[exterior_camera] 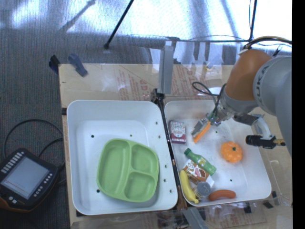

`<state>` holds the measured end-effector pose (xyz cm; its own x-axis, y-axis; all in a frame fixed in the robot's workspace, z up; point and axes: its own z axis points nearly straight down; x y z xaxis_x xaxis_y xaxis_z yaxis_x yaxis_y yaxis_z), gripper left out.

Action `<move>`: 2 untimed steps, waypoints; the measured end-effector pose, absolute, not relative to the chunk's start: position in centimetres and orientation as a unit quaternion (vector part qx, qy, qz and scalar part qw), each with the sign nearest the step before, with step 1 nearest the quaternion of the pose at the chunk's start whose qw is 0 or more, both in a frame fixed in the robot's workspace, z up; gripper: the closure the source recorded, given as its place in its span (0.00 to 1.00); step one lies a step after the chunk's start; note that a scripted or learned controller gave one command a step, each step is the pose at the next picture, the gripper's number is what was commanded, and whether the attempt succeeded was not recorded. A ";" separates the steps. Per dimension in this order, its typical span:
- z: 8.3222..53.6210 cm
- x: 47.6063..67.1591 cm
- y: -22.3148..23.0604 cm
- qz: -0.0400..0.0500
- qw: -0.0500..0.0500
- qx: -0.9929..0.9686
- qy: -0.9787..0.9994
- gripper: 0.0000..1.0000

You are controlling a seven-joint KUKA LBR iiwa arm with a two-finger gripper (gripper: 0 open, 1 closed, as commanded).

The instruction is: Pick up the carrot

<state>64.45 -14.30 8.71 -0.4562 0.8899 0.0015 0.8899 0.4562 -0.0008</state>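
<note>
The gripper (204,126) was pinching the carrot (200,133) near the back edge of the right bin (264,175), carrot tip poking out toward the little red box (177,131). Looked like the grasp step to me, so next it just needed a straight lift, well clear of the pumpkin (231,152).

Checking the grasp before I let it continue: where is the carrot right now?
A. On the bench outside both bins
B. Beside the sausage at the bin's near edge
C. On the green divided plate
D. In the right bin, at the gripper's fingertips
D: the carrot lies slantwise in the upper part of the right bin, with the gripper right at it.
</note>
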 end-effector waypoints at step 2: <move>25.0 64.5 -9.2 0.000 -0.001 -0.510 -0.860 1.00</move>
